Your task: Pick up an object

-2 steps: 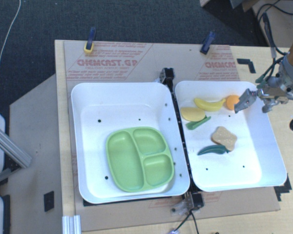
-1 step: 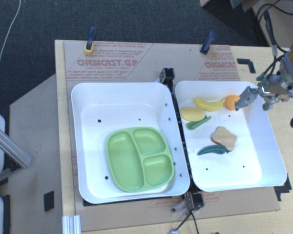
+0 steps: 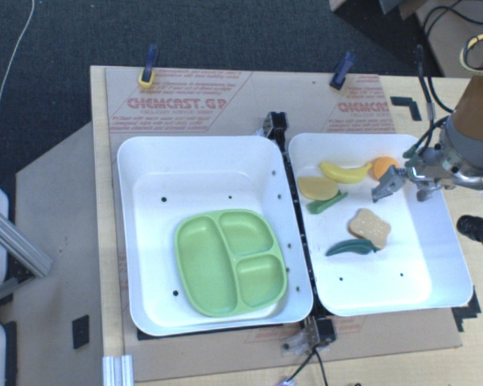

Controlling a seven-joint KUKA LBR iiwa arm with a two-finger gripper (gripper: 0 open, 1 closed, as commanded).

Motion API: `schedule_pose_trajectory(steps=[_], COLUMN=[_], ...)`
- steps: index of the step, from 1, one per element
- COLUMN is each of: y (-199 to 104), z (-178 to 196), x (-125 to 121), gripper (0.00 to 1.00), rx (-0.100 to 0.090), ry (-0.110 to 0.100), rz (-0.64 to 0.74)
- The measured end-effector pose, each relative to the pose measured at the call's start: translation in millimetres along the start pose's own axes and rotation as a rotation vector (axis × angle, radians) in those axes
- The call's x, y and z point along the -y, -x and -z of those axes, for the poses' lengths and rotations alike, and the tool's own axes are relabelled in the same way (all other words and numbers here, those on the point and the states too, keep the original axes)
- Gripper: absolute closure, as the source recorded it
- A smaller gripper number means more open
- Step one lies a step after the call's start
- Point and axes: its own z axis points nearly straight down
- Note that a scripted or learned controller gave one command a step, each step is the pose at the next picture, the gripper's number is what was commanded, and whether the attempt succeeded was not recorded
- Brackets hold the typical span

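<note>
Starting at the left, the left bin (image 3: 133, 215) bears one green divided plate (image 3: 229, 260) with three compartments, lying flat toward the near side, and nothing sits in any of them. Two clamps hold the far edge of the board, a yellow-tipped clamp (image 3: 148, 69) on the left and a blue clamp (image 3: 341, 71) further right.

The right bin (image 3: 435, 280) holds the pickable things, six by my count: one pale yellow piece (image 3: 316, 187), one small green pod (image 3: 325, 203) just near of it and touching or almost so, one yellow banana (image 3: 344, 171) at the far side, one orange fruit (image 3: 382, 166) against the banana's right end, one slice of toast (image 3: 369, 227) toward the middle, and one dark green pepper-like piece (image 3: 352, 248) just near of the toast.

The gripper (image 3: 402, 180) hangs over the far right part of that bin, near the orange fruit, and nothing shows between its fingers. How far apart they stand I can't make out from here.

I'd judge this the approach step, nothing lifted yet. The next move calls for settling on one object, probably the orange fruit or the banana, lining up above it and coming down around it without nudging its neighbour
</note>
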Motion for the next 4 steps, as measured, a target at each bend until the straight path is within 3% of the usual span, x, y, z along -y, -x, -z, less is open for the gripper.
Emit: schedule_pose_trajectory(steps=[2, 3, 4], y=[6.3, 6.3, -2.1], z=[-103.6, -89.2, -31.0], x=[-2.6, -4.6, -10.0], gripper=[0.00, 1.00, 1.00], rx=[0.000, 0.003, 0.004], ry=[-0.001, 0.008, 0.014], rz=[-0.001, -0.001, 0.002])
